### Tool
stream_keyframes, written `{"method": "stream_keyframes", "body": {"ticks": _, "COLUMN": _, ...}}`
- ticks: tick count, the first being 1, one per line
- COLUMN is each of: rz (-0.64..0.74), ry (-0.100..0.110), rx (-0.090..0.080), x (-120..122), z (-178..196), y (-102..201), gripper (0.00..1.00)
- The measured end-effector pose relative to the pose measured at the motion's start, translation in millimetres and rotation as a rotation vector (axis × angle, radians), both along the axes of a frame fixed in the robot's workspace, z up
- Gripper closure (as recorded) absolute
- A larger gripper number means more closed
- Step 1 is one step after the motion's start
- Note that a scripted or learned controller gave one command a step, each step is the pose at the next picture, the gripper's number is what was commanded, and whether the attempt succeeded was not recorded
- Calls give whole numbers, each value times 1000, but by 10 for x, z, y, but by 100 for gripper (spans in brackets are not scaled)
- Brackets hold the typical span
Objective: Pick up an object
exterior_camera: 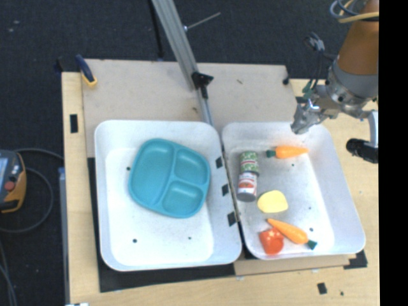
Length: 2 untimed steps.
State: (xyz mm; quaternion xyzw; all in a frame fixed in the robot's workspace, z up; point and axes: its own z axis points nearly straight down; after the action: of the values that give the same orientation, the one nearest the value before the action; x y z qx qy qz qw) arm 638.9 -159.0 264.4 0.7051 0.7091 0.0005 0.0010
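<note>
The right bin [338, 190] holds a small carrot [288, 152] near its back, a spice jar [248, 174] lying on its side at the left, a yellow lemon-like piece [273, 202] in the middle, a second carrot [290, 231] and a red pepper [271, 241] at the front. My gripper [301, 123] hangs over the bin's back right rim, just above and right of the small carrot. Nothing shows between its fingers.
The left bin [115, 234] carries a teal divided plate [170, 178]. A metal pole [182, 46] slants down from the top to the gap between the bins. The arm with its orange band [358, 46] comes in at the upper right.
</note>
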Motion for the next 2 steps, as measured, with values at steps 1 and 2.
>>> {"method": "stream_keyframes", "body": {"ticks": 1, "rz": 1, "ry": 1, "rx": 2, "x": -146, "z": 78, "y": 501, "gripper": 100}}
{"method": "stream_keyframes", "body": {"ticks": 2, "rz": 1, "ry": 2, "rx": 1, "x": -239, "z": -68, "y": 1011, "gripper": 100}}
